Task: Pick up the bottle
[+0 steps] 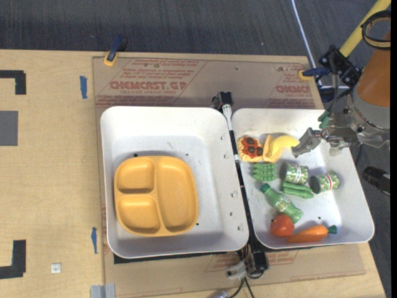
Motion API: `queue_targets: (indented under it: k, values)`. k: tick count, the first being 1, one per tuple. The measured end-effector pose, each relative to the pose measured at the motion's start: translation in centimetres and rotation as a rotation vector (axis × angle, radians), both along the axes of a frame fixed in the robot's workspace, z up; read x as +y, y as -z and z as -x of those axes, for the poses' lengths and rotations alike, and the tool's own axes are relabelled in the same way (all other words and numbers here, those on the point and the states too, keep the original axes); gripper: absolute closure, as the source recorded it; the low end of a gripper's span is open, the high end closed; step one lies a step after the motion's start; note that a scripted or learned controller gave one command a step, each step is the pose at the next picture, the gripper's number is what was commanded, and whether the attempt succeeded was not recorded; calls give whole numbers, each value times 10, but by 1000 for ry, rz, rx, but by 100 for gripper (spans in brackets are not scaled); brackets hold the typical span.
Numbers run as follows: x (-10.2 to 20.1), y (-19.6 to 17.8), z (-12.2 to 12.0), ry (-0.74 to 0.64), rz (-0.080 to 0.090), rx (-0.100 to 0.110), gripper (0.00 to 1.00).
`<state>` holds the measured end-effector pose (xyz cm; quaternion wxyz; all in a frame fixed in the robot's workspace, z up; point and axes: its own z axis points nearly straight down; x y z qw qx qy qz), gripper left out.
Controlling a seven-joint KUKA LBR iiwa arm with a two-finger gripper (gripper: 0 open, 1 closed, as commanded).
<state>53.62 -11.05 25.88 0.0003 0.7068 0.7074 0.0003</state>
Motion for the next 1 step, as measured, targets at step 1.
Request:
queue_targets:
  k: [1]
  values:
    - [53, 74, -7, 112, -1, 3, 0]
